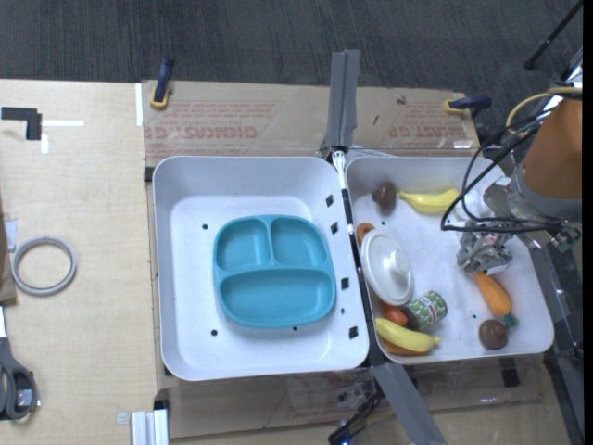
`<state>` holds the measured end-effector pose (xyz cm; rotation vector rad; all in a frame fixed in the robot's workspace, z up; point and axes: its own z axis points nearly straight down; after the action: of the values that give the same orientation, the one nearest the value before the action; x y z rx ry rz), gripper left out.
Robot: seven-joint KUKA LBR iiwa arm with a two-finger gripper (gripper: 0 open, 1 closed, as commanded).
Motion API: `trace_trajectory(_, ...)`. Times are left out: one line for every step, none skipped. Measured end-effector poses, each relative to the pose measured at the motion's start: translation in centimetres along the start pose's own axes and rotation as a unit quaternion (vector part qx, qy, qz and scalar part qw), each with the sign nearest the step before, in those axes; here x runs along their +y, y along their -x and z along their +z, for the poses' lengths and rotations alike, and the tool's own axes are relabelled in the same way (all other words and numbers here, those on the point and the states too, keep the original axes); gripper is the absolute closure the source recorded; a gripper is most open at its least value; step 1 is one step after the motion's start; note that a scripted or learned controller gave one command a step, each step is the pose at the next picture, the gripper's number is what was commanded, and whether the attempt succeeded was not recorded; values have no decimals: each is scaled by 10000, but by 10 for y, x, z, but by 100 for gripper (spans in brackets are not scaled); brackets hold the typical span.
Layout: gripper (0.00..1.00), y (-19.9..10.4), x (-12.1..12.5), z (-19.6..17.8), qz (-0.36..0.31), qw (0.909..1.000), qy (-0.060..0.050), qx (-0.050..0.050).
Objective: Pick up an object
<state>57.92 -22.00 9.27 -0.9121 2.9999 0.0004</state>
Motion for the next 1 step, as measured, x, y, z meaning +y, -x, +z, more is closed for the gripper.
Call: trace_trajectory(0,1,2,0,-7,10000,18,-3)
